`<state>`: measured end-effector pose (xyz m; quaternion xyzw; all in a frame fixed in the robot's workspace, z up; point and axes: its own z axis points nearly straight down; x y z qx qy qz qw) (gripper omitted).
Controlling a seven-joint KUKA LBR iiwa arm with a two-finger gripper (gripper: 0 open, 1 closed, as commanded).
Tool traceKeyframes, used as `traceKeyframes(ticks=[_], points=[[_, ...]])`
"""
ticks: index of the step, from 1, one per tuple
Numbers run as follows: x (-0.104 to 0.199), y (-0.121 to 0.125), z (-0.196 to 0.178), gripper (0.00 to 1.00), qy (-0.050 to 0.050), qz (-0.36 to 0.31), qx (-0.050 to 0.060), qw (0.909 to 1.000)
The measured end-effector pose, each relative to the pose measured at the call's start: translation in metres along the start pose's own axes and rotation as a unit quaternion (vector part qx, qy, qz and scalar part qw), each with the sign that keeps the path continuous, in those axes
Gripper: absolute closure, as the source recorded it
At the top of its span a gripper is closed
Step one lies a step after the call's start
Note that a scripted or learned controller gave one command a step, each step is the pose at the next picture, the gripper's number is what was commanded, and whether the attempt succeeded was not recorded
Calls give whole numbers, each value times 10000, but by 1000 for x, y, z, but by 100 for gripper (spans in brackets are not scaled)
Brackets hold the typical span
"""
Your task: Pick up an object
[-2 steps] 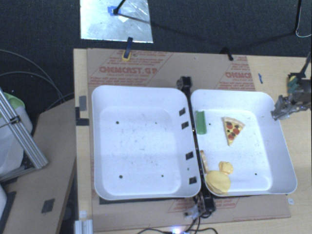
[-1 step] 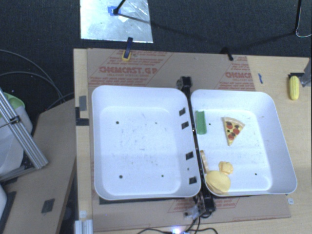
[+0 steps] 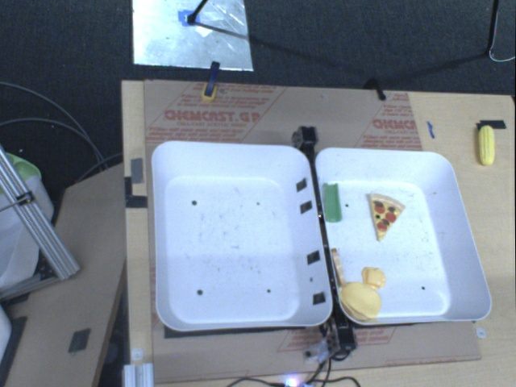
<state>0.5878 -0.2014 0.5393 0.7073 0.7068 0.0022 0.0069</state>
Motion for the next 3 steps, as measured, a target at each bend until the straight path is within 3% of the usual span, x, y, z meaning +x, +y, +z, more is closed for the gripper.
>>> traceKeyframes(ticks=[1, 2, 3], points=[[13, -108, 177, 100, 64, 11, 143, 9999], [-5, -65, 79, 100, 0, -32, -10, 10000], [-4, 10, -1, 100, 0, -44, -11, 10000]])
